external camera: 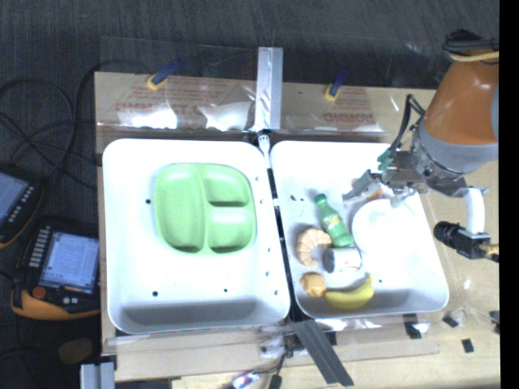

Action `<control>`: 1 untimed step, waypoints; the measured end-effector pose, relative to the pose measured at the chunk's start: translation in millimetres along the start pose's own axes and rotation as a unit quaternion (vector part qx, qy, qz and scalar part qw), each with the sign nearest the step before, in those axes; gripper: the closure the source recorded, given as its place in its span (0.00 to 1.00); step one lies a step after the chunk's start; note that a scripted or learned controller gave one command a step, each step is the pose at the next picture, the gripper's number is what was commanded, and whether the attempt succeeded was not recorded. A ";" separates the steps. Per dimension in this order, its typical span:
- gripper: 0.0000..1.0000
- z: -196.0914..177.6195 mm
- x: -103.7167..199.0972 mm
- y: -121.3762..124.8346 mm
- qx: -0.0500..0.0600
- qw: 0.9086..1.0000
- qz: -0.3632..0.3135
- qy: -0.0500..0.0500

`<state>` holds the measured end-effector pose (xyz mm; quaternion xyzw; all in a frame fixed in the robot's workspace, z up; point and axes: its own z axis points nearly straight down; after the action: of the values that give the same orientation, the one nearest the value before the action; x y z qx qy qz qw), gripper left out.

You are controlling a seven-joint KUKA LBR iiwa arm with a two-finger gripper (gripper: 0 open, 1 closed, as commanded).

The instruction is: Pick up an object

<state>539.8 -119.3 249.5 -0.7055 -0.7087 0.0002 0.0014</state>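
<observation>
Surface (113, 87) carries two white bins. Left bin (122, 241): green divided tray (204, 207). Right bin (422, 258): green bottle (332, 220) as landmark; pastry (309, 245) just left-below it, small can (341, 259) below it, banana (350, 292) further below. Pincer (383, 186) right of bottle, above bin; holds nothing; spread or pressed together, cannot tell.

the surface (466, 298) is a pale wooden board bearing two shallow white bins side by side, the left bin (122, 217) touching the right bin (422, 250). clear plastic sheeting (195, 108) lies behind them, held by clips.
</observation>
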 end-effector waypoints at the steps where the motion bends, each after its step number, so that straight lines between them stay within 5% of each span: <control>1: 0.00 159.8 -0.8 97.6 -0.006 0.999 -0.050 -0.003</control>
<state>637.1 -119.4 89.5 -0.6691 -0.7432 -0.0016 -0.0048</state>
